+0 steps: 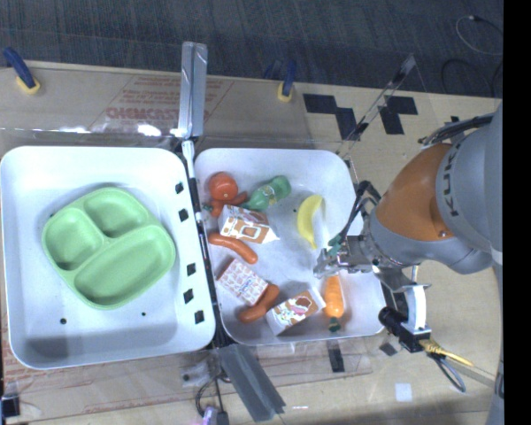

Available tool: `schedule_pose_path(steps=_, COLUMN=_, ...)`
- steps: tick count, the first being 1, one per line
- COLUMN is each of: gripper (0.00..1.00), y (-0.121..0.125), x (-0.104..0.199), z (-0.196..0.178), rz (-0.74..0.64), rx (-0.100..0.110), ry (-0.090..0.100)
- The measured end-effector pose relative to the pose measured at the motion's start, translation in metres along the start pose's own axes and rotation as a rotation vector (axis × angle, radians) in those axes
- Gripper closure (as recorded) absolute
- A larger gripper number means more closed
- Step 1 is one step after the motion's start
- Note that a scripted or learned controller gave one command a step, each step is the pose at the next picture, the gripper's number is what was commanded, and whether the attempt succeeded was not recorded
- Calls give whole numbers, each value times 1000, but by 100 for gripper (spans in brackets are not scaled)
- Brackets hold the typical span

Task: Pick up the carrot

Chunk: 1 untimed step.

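Note:
The carrot (334, 296) is orange with a small green end and lies in the right bin (274, 159) near its front right corner. My gripper (330, 260) hangs just behind the carrot's upper end, very close to it. Whether they touch cannot be made out. The arm with its orange band (414, 204) reaches in over the bin's right rim.
The right bin also holds a yellow banana (310, 218), a green bottle (267, 191), a red tomato (221, 186), two sausages (233, 246), and three small cartons (246, 228), one right beside the carrot (294, 310). A green divided plate (111, 246) lies in the left bin (22, 326).

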State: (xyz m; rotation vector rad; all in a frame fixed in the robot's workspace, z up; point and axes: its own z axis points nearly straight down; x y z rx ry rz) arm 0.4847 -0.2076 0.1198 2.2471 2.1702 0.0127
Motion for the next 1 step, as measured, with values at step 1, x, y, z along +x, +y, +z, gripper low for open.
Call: schedule_pose_path(steps=1, gripper=100, y=-7, x=52, z=-99, rz=68, rx=20, ry=7)
